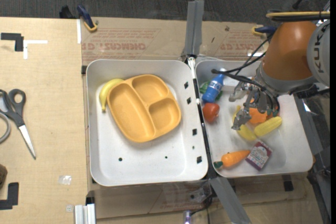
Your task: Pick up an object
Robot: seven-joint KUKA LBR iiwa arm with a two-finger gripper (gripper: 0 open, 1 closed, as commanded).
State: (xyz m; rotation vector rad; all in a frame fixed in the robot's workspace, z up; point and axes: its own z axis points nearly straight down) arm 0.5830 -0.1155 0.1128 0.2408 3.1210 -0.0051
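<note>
The right bin [294, 165] holds a blue bottle [212, 89], a red tomato [210, 112], an orange ball [257, 116], a yellow corn-like piece [266, 126], a carrot [235, 158] and a small maroon packet [259, 156]. My gripper [238, 109] hangs low over the middle of this bin, just left of the orange ball and above the left end of the yellow pieces. Its fingers stand apart, one toward the bottle and one toward the yellow piece, and nothing is clamped between them. The arm's orange band [286, 50] covers the bin's back right corner.
The left bin [136, 165] bears a yellow divided plate [144, 107] with a banana [106, 92] along its left edge. Scissors [21, 118] lie on the bench at far left. A grey divider [195, 34] runs between the bins.
</note>
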